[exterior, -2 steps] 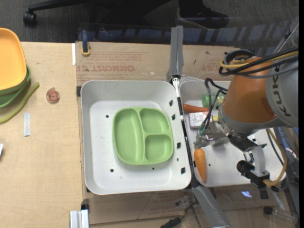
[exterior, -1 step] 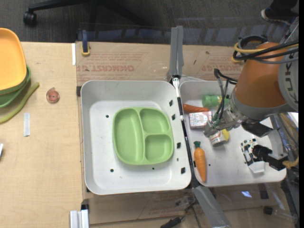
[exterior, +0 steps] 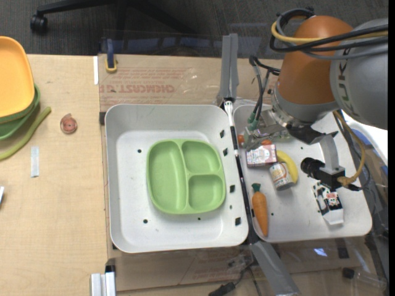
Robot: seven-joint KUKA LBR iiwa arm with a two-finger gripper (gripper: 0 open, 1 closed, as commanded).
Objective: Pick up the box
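A small pink and white box (exterior: 261, 156) lies in the right bin (exterior: 355, 224), near its left wall, beside a banana (exterior: 290, 166). My gripper (exterior: 254, 134) hangs at the bin's upper left, just above the box's top edge and very close to it. The wrist and orange band block the view of the gripper's tip, and nothing is seen held in it.
Below the box are a small can (exterior: 280, 177) and a carrot (exterior: 260, 210). A white item with dark print (exterior: 330, 203) lies at the lower right. The left bin (exterior: 123, 165) holds a green divided plate (exterior: 186, 176). Yellow and green dishes (exterior: 12, 88) sit at the far left.
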